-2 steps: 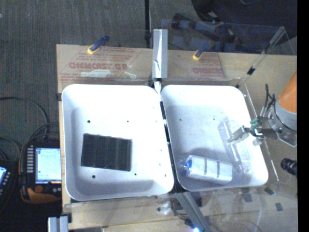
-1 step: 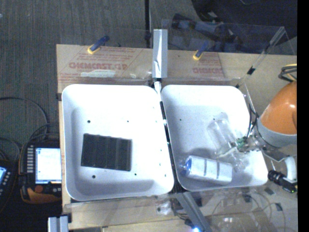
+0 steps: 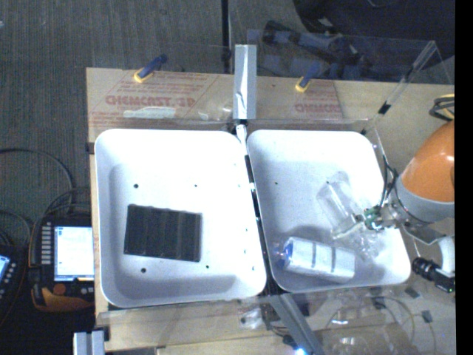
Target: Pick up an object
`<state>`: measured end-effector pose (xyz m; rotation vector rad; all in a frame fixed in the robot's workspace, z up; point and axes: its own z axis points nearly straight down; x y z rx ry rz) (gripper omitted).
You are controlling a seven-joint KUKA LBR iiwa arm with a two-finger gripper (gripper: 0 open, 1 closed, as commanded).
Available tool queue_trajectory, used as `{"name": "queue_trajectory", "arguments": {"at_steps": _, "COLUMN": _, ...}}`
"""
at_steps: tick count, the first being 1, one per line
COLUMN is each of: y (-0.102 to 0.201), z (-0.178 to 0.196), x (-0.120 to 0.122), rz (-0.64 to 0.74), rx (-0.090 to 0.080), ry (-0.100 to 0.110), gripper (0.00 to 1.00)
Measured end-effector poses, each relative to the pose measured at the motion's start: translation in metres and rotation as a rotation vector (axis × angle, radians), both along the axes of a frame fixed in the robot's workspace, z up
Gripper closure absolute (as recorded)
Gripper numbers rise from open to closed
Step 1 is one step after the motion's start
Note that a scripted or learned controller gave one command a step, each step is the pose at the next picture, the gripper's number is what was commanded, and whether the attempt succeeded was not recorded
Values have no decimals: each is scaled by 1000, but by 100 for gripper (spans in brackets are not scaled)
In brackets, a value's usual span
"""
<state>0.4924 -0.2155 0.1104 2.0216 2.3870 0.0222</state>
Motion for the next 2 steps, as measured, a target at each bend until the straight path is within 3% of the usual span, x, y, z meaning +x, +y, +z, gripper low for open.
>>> {"name": "queue_trajectory", "arguments": {"at_steps": 1, "y": 52, "z": 81, "x": -4, "rz": -20, "rx": -2, "ry": 20, "gripper": 100}}
{"name": "queue_trajectory", "arguments": {"at_steps": 2, "y": 112, "z": 99, "x": 76, "rz": 73, "rx": -3, "ry": 20, "gripper": 100}}
